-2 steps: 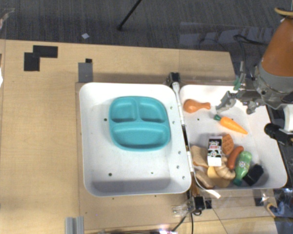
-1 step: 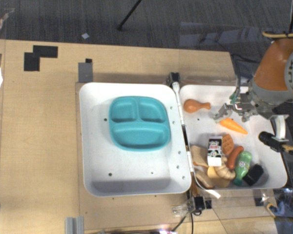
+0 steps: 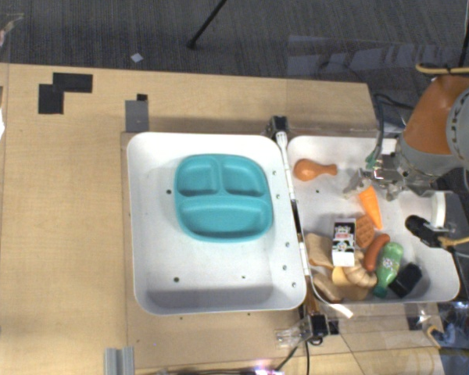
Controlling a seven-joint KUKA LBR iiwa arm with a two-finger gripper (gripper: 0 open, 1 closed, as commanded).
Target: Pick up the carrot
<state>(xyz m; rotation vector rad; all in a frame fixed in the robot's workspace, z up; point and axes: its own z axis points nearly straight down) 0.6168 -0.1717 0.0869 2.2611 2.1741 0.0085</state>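
Note:
The orange carrot (image 3: 370, 208) lies in the right bin (image 3: 320, 209), slanting down to the right, towards the bin's upper middle. My gripper (image 3: 373, 184) hangs directly over the carrot's upper end. Its fingers are spread open, one on each side of that end, and nothing is clamped between them. The grey arm with its orange band (image 3: 434, 123) comes in from the right edge.
A tan drumstick-shaped toy (image 3: 313, 169) lies left of the carrot. Just below the carrot is a pile: a small white and black box (image 3: 343, 241), a red sausage (image 3: 375, 250), a green bottle (image 3: 388, 262), a black item (image 3: 407, 280) and tan bread pieces (image 3: 336, 272). A teal divided plate (image 3: 221, 195) sits in the left bin (image 3: 152, 233).

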